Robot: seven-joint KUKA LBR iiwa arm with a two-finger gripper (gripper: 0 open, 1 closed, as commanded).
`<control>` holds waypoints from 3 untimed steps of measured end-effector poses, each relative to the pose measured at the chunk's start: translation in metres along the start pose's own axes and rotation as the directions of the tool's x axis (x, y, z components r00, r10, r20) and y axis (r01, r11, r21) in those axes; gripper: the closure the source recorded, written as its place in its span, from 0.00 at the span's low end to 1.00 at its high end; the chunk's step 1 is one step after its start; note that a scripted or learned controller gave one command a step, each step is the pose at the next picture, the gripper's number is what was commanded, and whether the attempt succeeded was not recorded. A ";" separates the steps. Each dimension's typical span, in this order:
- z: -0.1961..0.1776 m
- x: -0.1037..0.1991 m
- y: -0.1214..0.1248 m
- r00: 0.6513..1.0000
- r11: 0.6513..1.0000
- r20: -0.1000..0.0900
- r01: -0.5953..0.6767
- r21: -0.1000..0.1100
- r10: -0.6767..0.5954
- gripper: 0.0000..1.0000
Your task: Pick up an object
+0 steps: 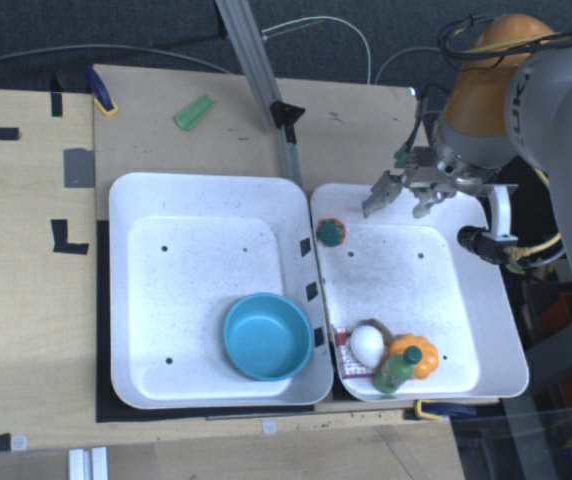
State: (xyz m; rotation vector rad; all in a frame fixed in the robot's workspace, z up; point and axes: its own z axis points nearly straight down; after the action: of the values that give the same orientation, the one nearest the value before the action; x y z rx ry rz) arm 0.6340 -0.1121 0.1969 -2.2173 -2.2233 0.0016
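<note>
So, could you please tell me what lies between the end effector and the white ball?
In the camera view, bare bin floor separates the end effector from the white ball.

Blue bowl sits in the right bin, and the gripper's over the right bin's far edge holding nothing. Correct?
Not quite. The camera view shows the blue bowl in the left bin, not the right bin. The gripper is over the right bin's far edge with nothing in its jaws.

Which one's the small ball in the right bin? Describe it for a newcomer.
Start at the right bin, the one nearest the arm. Look to its far-left corner, against the divider: the ball sits there alone, green with a red patch, far from the egg and orange toy clustered at the near edge.
</note>
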 end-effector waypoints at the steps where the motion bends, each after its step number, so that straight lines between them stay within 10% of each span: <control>1: 0.000 0.000 0.000 1.000 1.000 0.000 0.000 0.000 0.000 0.00; 3: 0.111 -0.002 -0.005 1.000 1.000 0.004 -0.003 0.008 0.003 0.00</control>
State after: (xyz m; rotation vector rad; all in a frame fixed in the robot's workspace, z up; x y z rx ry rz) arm 0.6293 -0.1141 0.0863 -2.2184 -2.2186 0.0156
